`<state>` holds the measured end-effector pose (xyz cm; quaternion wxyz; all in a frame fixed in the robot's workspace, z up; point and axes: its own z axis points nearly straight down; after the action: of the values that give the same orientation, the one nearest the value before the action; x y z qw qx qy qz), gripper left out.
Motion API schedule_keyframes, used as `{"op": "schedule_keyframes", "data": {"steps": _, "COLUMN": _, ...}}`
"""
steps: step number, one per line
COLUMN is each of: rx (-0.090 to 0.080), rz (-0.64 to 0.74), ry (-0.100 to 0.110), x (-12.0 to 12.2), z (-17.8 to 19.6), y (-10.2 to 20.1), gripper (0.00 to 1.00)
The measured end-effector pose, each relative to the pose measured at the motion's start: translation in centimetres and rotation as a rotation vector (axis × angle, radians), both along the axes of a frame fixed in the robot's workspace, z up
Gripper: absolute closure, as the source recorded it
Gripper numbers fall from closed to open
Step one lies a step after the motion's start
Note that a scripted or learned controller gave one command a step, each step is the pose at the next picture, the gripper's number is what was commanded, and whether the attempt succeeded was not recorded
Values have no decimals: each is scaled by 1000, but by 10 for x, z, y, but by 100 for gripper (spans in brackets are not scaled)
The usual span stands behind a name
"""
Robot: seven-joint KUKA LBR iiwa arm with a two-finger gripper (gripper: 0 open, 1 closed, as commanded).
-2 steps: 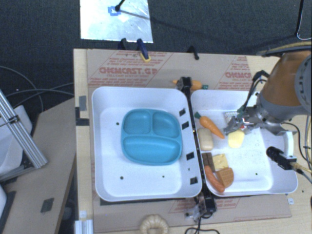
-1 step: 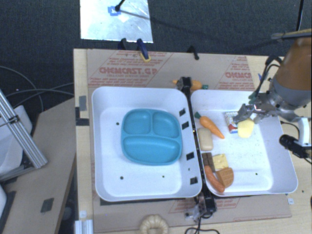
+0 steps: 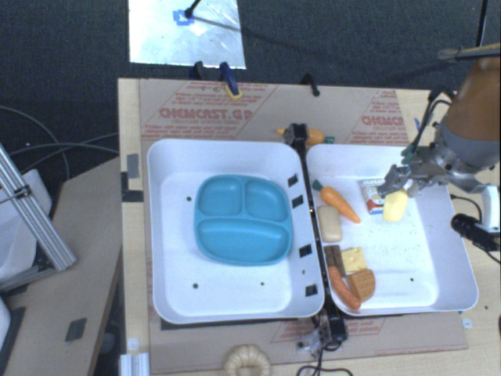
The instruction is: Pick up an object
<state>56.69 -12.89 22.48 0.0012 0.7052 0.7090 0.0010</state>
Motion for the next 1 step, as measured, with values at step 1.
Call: {"op": "schedule_keyframes", "data": {"steps": 1, "rx": 2, "rz": 6, "ry": 0, "x": 11, "z": 5, "y": 56, "gripper": 100}}
